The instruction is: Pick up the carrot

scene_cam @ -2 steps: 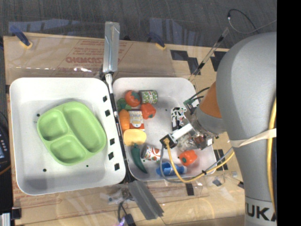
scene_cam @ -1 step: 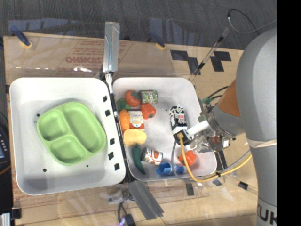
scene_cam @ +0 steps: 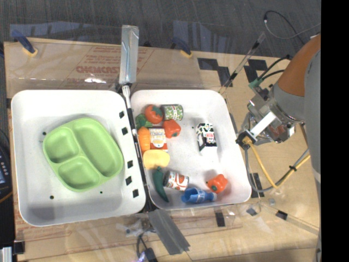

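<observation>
On a pale wooden bench point(scene_cam: 297, 225), grey carpet point(scene_cam: 163, 4) beyond its far edge, the carrot point(scene_cam: 143, 139) lies against the right bin's point(scene_cam: 191, 165) left wall. The gripper point(scene_cam: 271, 129) hangs past that bin's right edge; its opening cannot be told.

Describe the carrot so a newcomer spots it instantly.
Look in the right bin, along its left wall. The carrot lies there, between the tomato and the yellow fruit. It is the only slim, plain-orange piece; neighbours are round or labelled.
</observation>
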